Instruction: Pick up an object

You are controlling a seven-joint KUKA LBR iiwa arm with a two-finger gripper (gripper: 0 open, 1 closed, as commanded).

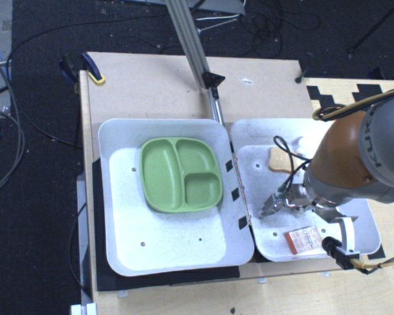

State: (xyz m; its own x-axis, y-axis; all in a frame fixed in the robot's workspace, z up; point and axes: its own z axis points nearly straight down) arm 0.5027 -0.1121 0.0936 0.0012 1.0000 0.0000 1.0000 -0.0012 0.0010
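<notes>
Hovering low in right bin [262, 241], gripper [274, 205] state unclear; red-white packet [304, 239] just beside it; green divided plate [182, 174] in left bin [118, 241].

the light green plastic plate with three compartments [182, 174] is one even shade all over. the shallow white bin on the left [118, 241] that holds it is white with fine grey speckles, and the shallow white bin on the right [249, 136] has the same speckled white. black tabs mark the seam between them. a small red and white printed packet [303, 239] and a tan, flat piece [278, 161] show in the right bin. the metal claw [273, 205] is silvery grey. the arm is grey with a broad orange-brown band. the table [157, 84] is pale beige. a black and white checker pattern [335, 97] edges its far right. the floor is dark and flecked.
</notes>
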